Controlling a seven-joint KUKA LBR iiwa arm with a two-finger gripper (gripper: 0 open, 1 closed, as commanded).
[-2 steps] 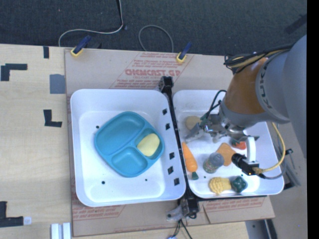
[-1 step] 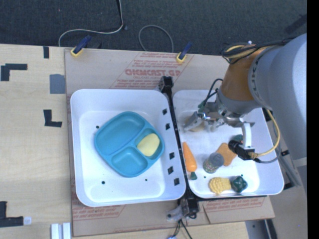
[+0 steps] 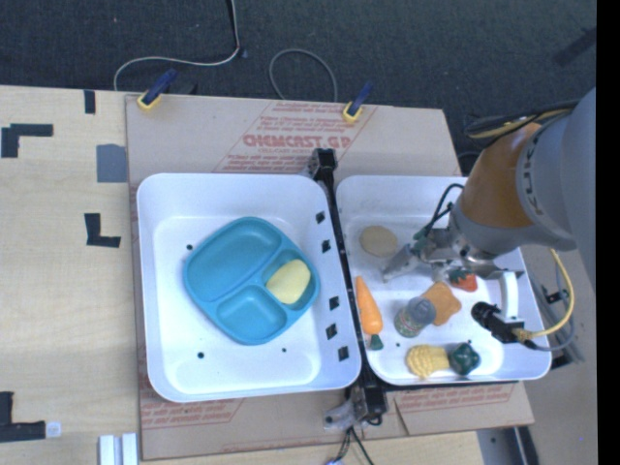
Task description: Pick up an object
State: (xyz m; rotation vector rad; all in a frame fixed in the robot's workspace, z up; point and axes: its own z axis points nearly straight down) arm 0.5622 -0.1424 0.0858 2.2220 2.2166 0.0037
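Arm reaching into the right bin [image 3: 441, 187] among small toys.

The gripper [image 3: 399, 262] hangs low over the bin floor with its fingers spread apart, holding nothing, just below a tan disc [image 3: 379, 239]. A carrot [image 3: 368, 305], a corn cob [image 3: 427, 359] and an orange block [image 3: 444, 301] lie near. In the left bin [image 3: 160, 289], a blue tray [image 3: 237, 277] holds a yellow lump [image 3: 289, 281].

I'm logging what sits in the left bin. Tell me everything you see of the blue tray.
The blue tray is a glossy, plastic-looking light-blue plate with rounded corners and three compartments. It lies flat, turned at an angle, near the middle of the left bin. A pale yellow rounded object rests in its right compartment.
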